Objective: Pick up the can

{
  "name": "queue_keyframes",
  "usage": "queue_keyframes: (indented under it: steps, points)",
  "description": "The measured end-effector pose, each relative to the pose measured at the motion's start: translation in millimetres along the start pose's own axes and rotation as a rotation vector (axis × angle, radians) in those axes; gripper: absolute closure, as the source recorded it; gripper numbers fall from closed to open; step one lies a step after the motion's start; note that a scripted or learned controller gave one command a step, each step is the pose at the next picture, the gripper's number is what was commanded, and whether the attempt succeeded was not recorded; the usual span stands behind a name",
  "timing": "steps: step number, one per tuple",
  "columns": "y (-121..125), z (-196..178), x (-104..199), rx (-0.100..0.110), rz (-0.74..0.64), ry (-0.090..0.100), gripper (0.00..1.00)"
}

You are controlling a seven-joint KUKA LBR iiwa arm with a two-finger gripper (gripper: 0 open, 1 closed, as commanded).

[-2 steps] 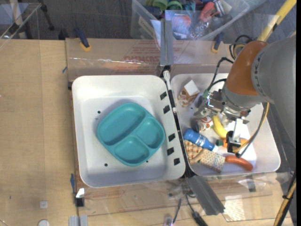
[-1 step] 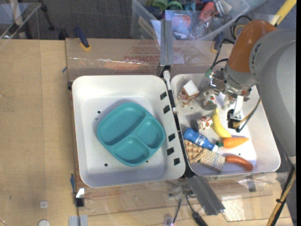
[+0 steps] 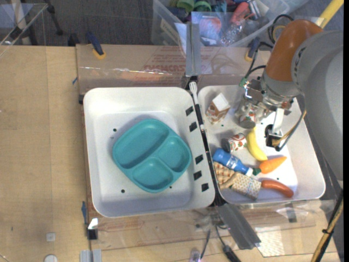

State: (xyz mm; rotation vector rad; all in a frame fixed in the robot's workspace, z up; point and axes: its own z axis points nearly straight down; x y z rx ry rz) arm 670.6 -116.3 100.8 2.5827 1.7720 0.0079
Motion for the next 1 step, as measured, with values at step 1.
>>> queue_keyframes:
  steps: [1]
  points:
    - [-14.9, -84.2, 30.9, 0.011, -0.076, 0.001, 1.0]
